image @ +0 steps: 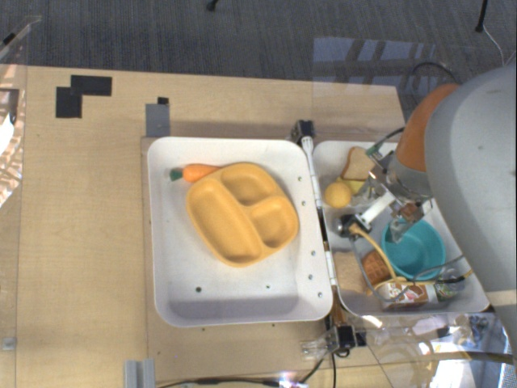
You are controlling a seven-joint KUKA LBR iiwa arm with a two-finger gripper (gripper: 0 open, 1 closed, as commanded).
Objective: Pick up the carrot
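Gripper (373, 200) low over the right bin (327, 158), at the end of the grey arm (477, 160) reaching in from the right. Set above the left half of that bin, among the clutter there. Cannot tell how far open it is, nor whether it has hold of anything; too crowded by robot parts to make out.

Carrot (199, 172) in the left bin (161, 241), not the one under the gripper. Lying flat in the far left corner, lengthwise left to right, green top pointing left. Orange end touching or just beside the far left rim of a yellow divided plate (242, 212), resting on the bin floor rather than on the plate. Well apart from the gripper: off to its left and slightly farther away, with the plate and both bins' adjoining walls between.

Around the gripper in the right bin: a yellow lemon (338, 194) just to its left, a piece of bread (355, 165) on the far side, a teal bowl (416, 250) on the near right side.

Both bins side by side on a pale wooden bench (81, 217).
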